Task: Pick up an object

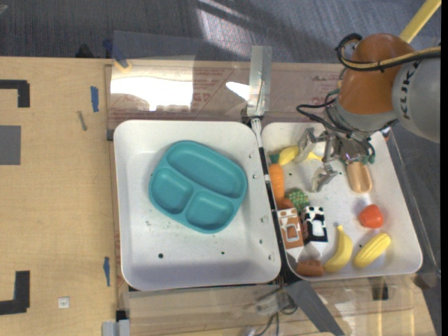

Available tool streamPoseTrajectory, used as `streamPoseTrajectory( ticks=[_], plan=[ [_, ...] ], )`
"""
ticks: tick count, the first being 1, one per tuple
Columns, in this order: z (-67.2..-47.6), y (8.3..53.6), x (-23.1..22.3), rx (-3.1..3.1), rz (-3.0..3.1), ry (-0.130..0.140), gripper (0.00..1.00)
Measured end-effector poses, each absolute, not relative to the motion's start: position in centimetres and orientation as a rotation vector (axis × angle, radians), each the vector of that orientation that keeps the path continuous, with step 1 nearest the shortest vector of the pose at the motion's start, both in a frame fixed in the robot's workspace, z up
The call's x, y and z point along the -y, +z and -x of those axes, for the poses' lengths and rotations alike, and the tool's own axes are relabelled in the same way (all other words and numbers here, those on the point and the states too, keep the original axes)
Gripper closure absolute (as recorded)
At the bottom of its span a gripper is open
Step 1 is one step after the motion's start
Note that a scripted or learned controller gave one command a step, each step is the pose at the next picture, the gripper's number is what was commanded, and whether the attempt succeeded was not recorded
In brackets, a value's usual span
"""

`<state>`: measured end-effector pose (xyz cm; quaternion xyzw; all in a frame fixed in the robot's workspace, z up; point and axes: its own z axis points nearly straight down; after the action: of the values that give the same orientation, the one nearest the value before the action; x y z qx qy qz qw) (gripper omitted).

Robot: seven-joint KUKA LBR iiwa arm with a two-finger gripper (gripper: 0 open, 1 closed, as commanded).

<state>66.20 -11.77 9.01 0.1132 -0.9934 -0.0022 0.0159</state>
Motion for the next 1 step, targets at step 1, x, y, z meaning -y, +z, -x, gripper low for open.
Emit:
streamPoseTrajectory(
  ticks=[1],
  plan=[
    [-58.52, 9.06, 12.68, 3.130, -0.380, 0.004, 0.00]
  ],
)
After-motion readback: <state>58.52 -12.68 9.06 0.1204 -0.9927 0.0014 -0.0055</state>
